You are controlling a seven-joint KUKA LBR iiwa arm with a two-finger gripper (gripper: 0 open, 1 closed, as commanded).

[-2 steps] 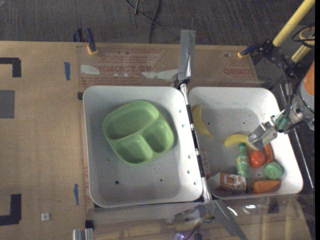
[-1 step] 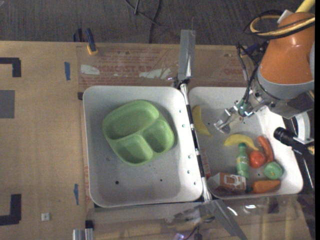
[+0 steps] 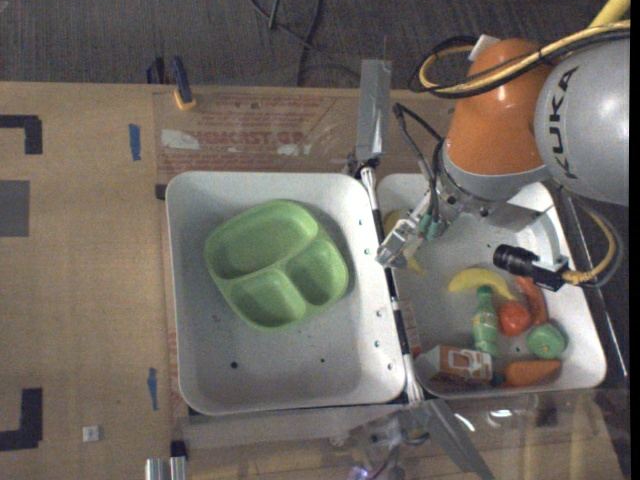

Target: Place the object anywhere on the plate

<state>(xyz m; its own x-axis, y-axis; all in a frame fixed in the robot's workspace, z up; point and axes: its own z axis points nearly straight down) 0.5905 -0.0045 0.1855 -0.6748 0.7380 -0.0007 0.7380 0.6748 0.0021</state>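
Note:
A green divided plate (image 3: 277,262) lies in the left white bin (image 3: 300,378), towards its upper middle, with nothing on it. My gripper (image 3: 400,245) hangs low over the left edge of the right white bin (image 3: 590,363), just right of the wall between the bins. A yellow object (image 3: 413,264) peeks out from under and behind the gripper; I cannot see whether it is gripped. The plate is roughly a gripper's length to the left of the gripper.
Toy food lies in the right bin's lower half: a banana (image 3: 478,280), a green bottle (image 3: 485,324), a red piece (image 3: 513,317), a green round piece (image 3: 546,341), a carrot (image 3: 532,372) and a small carton (image 3: 462,364). The arm's orange band (image 3: 495,108) overhangs that bin.

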